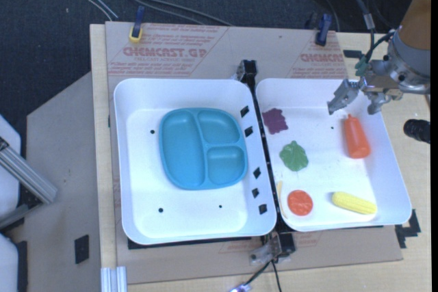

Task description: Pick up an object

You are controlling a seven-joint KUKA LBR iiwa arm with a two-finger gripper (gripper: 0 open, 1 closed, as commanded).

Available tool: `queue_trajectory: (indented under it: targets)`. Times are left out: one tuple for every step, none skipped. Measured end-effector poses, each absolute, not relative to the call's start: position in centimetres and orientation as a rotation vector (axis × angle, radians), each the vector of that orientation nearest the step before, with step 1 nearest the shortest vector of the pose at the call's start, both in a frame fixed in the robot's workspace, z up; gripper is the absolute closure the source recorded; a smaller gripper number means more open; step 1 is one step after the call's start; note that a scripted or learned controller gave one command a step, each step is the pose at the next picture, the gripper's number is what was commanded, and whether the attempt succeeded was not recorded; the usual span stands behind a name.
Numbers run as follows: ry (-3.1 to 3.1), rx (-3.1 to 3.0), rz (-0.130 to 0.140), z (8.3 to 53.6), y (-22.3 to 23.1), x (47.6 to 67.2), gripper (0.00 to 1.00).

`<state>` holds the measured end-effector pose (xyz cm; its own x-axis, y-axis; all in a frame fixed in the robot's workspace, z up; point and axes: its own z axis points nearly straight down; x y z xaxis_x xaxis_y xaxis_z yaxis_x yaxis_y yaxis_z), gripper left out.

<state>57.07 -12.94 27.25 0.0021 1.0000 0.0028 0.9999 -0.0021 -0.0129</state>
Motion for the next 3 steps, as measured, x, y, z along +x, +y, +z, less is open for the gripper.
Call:
queue_trajectory:
  targets:
    - [-2.221,-2.220,0.000,27.9,-12.9,57.3,0.00]
    - [-2.219,-2.217,0.004,22.7,-12.3,58.1,0.00]
    - [-2.216,-2.218,0.005,16.8,-12.7,57.4,0.00]
